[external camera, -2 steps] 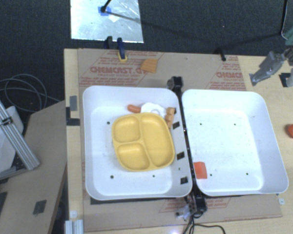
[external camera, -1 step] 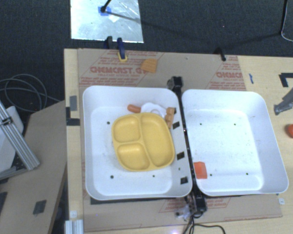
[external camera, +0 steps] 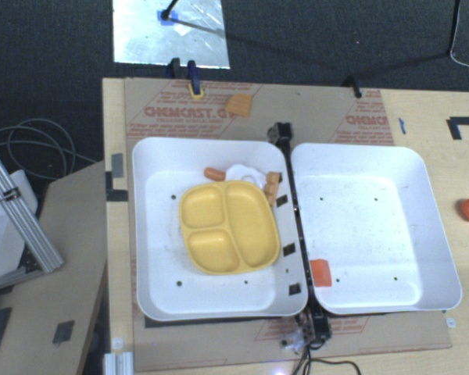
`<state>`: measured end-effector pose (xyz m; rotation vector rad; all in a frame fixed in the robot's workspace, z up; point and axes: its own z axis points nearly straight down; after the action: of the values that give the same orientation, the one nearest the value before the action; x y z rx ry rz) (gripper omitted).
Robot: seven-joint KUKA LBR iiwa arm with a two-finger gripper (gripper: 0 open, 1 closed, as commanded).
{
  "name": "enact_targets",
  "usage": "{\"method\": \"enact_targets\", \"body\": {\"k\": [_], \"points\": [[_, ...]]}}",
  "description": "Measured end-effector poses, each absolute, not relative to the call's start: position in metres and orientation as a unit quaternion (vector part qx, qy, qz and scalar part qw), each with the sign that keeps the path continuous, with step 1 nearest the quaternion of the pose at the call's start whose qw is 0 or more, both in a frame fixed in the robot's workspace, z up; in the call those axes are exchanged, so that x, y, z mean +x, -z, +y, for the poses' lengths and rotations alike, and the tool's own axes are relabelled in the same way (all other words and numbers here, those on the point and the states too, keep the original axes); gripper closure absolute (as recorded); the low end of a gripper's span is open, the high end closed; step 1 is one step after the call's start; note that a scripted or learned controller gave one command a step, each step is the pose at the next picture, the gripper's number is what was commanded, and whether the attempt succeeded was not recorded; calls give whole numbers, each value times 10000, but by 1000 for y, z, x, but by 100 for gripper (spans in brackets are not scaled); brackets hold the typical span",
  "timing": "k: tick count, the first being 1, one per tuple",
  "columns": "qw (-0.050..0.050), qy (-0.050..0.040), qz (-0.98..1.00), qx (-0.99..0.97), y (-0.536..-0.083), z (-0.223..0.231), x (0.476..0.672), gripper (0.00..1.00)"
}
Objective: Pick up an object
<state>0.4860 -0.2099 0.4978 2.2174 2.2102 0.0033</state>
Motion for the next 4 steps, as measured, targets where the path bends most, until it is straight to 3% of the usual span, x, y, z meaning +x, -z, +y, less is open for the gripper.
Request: {"method": "enact_targets", "body": {"k": [4], "points": [[22,-7,7082,7060,-495,-207,487,0]]}}
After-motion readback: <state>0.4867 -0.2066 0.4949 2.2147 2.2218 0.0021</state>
